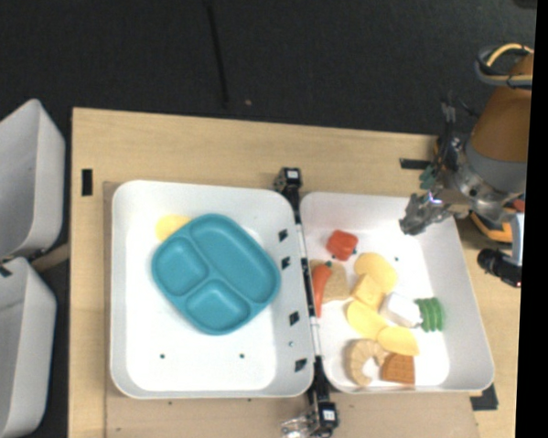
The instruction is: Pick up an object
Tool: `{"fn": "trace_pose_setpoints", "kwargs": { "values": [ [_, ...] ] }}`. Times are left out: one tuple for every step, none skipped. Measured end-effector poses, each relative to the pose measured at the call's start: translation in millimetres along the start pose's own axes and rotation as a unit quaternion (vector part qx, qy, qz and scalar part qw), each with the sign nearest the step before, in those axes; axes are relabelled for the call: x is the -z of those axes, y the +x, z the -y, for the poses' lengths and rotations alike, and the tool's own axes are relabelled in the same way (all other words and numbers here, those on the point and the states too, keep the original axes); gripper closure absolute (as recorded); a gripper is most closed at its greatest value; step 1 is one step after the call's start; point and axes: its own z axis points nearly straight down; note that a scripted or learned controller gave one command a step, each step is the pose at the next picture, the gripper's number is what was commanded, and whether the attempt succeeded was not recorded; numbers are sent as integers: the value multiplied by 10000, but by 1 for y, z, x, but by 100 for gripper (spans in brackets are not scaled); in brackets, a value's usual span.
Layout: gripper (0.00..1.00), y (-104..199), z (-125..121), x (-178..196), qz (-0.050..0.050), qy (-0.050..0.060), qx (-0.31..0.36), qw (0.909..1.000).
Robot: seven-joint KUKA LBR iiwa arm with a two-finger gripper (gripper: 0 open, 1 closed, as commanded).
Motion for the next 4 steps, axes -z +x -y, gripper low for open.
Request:
{"fn": "trace_pose_setpoints", "kwargs": {
  "values": [
    [100, 47, -10, -8, 1, 2, -2, 10000],
    [100, 97, -23, -15, -2, -2, 0, 10000],
    [100, 148, -29, -13, -1, -11, 0, 10000],
    [100, 201, -50, 5, -4, -22, 0, 10000]
  ]
}}
